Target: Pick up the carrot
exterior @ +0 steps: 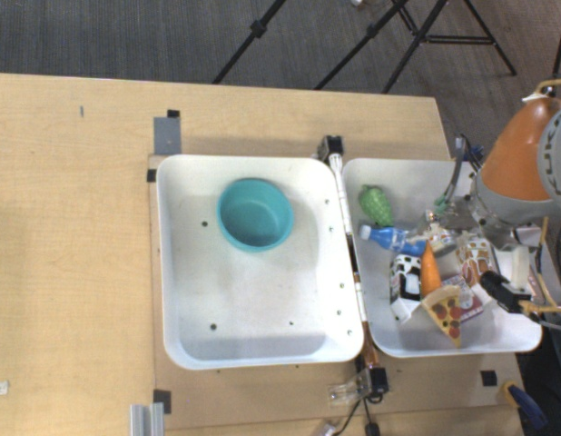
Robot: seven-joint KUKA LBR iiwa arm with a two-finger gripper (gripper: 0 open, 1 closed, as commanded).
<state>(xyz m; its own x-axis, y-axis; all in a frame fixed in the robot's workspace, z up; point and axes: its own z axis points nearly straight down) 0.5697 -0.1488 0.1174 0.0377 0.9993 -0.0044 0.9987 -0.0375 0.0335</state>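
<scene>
Reaching in from the right, the arm (526, 166) hangs over the right bin (526, 339). Gripper (457, 221) sits low among the clutter there; claw state: cannot tell, the wrist body hides too much.

Carrot (429, 271): right bin, about mid-bin, orange, long axis running near-to-far with a slight lean. It lies just beside the black-and-white carton (408, 280) on its left, with the pizza-slice toy (448, 312) at its near end and the blue bottle (389, 238) just beyond its far end. Green toy (377, 205) further off, far-left of the bin.

From the gripper, the carrot lies to the near side and a little left, close by. Judgement: a short drop toward the near side, jaws closing across the carrot's width, left-to-right; crowding neighbours may foul the grasp.

Left bin (185, 334) holds a teal bowl (254, 213).
</scene>
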